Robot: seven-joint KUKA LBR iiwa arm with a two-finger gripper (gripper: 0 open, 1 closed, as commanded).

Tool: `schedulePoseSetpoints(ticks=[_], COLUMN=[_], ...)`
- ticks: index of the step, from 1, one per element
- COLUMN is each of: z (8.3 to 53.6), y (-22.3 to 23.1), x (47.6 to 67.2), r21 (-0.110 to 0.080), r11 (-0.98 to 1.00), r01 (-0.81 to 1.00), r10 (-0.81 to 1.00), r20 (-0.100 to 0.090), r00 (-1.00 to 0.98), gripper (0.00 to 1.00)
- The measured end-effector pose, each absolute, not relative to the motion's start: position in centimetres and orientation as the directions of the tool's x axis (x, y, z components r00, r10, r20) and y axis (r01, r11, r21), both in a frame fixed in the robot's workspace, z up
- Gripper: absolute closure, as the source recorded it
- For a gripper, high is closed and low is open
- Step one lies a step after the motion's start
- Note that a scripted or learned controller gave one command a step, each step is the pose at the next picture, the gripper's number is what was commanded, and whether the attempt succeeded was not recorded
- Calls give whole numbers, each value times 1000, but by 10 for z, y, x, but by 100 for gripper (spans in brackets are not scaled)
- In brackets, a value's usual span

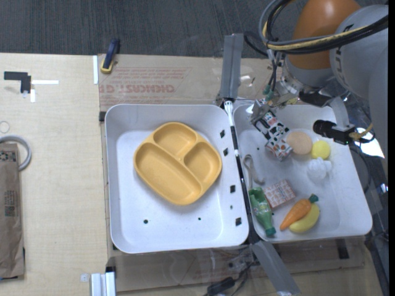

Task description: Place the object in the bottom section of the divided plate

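The end effector [266, 117] sits low in the upper left corner of the right bin [355, 227], just above a small patterned box [279, 144]; whether it is apart or together cannot be told from this slant. Nothing is visibly held. The yellow divided plate [178, 162] rests in the left bin [120, 227], its sections bare. The likely step is picking the box, which lies touching a round beige piece [300, 142]. A good grasp would straddle the box's narrow sides, descend squarely, and avoid nudging that neighbour, then lift clear of the bin walls before crossing to the plate's large lower section
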State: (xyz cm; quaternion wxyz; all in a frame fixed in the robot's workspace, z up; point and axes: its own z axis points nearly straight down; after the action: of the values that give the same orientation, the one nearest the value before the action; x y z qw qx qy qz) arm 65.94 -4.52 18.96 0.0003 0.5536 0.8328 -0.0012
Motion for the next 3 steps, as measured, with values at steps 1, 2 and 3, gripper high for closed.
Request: schedulePoseSetpoints(ticks=[1,2,3], z=[189,201,188], y=[-34,-22,-30], x=[659,659,646], r21=[-3,-2,-4], r11=[363,503,657], r01=[932,864,754], r10=[932,864,754], r20=[-1,-1,2], r00=[-363,-503,-657], gripper=[100,100,100])
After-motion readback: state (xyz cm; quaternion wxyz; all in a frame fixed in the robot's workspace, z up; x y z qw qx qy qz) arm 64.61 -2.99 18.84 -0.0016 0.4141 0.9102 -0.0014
